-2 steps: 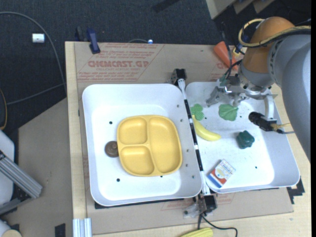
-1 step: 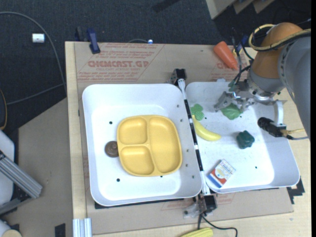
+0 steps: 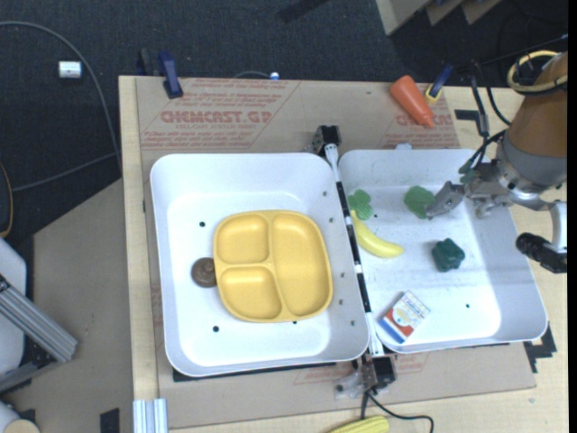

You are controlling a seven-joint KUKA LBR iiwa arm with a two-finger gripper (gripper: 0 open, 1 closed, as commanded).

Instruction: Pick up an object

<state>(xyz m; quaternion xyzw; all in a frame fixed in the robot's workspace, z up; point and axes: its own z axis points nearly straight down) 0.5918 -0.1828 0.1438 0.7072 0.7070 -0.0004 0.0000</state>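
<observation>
Counter (image 3: 225,115) with 2 white bins, pick not yet completed.
End effector (image 3: 448,200) is seen beside green object (image 3: 418,199); finger state cannot be told, nothing lifted.

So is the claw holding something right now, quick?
Claw: cannot be told. It sits low in the right bin, beside the light green toy.
</observation>
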